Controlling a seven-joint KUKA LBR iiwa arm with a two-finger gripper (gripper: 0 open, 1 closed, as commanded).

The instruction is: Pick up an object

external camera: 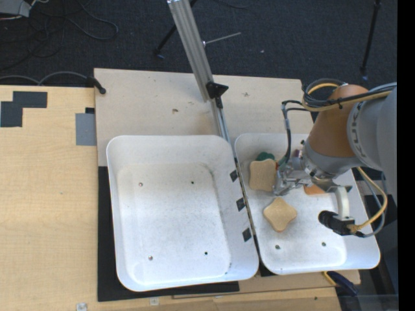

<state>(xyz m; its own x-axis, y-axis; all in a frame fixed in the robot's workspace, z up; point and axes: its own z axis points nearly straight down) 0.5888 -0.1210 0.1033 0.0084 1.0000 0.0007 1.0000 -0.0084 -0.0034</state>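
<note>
Whether the fingers [283, 181] are parted I cannot tell; just beside the tan block [262, 174], they should center before closing.

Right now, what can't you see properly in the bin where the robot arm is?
- Gripper: its fingers are too small and cluttered in the camera view to tell open from shut.
- Green object: mostly hidden behind the tan block.
- Orange object: largely covered by the arm's wrist.
</note>
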